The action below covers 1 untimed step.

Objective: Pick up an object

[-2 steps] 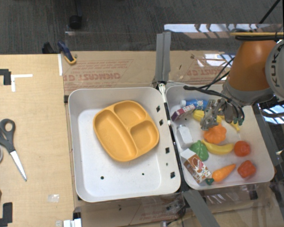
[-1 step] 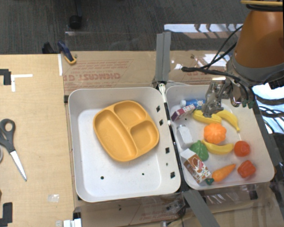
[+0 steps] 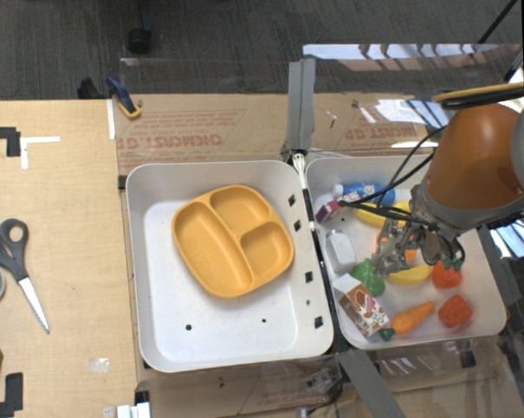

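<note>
The right bin (image 3: 497, 319) holds several small toys: a yellow banana (image 3: 408, 275), an orange carrot (image 3: 412, 317), a red pepper (image 3: 455, 311), an orange-red tomato (image 3: 446, 275), a green piece (image 3: 369, 277), a printed carton (image 3: 363, 310), a blue-and-white tube (image 3: 358, 192) and a white block (image 3: 340, 248). My gripper (image 3: 392, 257) hangs low in this bin, right over the banana and beside the green piece. The arm's orange band (image 3: 476, 155) covers the bin's right part.
The left bin (image 3: 152, 278) carries a yellow divided plate (image 3: 233, 240). Scissors (image 3: 20, 271) lie on the wooden bench at far left. A grey divider post (image 3: 299, 107) stands between the bins at the back. Cables run from the wrist across the right bin.
</note>
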Each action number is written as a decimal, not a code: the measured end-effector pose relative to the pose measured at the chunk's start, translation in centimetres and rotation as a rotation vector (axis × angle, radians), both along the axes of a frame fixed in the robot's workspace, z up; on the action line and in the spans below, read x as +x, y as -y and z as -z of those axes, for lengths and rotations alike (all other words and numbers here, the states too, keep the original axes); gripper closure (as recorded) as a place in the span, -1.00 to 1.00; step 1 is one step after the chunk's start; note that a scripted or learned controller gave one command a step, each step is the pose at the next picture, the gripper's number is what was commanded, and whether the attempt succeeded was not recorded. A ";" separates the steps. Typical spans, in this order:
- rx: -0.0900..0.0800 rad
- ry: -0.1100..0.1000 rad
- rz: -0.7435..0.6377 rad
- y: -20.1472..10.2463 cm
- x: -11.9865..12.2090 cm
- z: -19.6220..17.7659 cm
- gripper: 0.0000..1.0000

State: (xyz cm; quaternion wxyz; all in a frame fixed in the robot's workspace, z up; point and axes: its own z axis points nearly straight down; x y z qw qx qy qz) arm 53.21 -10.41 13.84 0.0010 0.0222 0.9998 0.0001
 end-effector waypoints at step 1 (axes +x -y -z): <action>0.000 0.000 0.000 0.0 0.0 0.0 -1.00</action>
